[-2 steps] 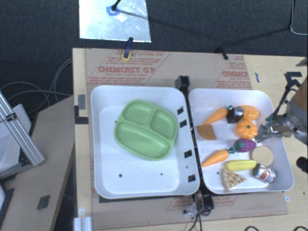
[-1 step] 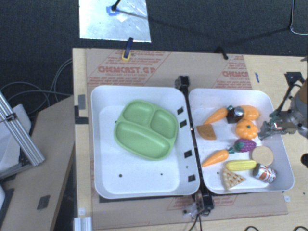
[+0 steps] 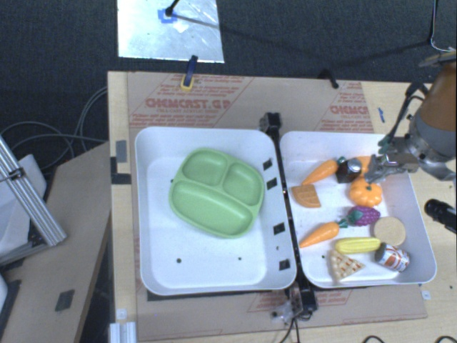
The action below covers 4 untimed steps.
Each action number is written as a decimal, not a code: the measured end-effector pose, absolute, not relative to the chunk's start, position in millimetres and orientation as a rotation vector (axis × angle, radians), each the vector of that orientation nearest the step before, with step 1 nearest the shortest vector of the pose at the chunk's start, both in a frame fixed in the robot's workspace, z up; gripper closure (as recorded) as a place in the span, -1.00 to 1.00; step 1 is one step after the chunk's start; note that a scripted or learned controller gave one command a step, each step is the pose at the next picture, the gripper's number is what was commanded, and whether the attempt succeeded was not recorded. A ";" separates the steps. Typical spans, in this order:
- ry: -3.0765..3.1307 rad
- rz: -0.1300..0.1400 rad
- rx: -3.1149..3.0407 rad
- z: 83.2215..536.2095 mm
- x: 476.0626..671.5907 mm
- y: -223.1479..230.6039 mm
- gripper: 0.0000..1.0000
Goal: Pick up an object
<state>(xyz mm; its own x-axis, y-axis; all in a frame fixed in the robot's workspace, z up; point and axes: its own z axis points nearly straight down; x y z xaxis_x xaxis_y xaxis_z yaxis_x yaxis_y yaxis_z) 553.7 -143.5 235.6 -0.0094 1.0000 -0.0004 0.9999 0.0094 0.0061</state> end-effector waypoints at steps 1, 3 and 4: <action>2.230 0.006 2.210 232.7 588.8 -113.3 1.00; 2.225 0.004 2.212 235.1 651.7 -82.2 1.00; 2.226 0.002 2.211 218.9 661.7 -81.8 1.00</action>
